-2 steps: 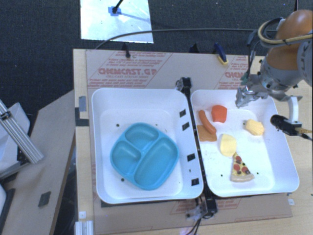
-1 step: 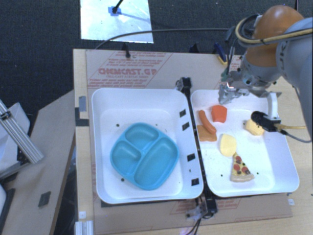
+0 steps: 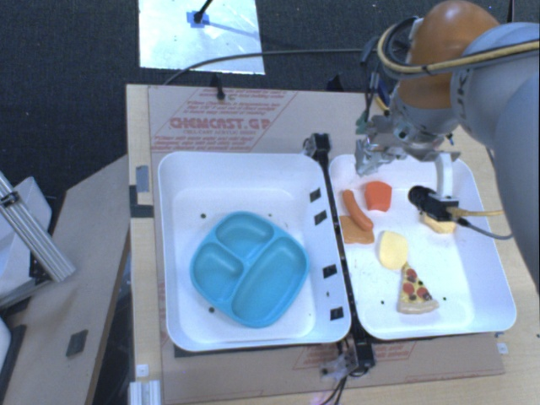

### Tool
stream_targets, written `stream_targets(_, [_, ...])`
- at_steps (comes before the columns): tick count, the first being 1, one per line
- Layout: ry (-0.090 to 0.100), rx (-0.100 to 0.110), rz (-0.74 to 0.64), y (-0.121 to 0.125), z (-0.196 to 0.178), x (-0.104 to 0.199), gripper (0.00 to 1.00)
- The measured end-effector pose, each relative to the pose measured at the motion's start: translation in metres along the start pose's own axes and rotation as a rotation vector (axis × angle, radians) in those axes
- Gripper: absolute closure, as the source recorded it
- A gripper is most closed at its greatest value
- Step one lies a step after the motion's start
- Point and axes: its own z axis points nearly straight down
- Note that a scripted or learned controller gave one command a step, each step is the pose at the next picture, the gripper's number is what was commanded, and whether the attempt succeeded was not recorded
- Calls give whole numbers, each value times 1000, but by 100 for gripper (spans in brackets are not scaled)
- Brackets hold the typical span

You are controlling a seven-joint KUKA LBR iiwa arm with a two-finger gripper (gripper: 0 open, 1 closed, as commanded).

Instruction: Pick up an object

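Two-finger gripper (image 3: 403,163) hovers above right white bin (image 3: 481,268), near orange block (image 3: 378,196). Jaws spread, holding nothing. Pick not yet made; descent and grasp remain.

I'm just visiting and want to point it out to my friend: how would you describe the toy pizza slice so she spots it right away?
Look at the right white bin, the one holding the small toy foods. Go to its near edge, below the pale yellow round piece. The pizza slice is the tan wedge dotted with red circles, the only triangular, spotted item there.
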Motion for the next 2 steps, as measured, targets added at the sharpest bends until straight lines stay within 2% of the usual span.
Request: stream_targets(2, [2, -2, -2, 18, -8, 122, 100])
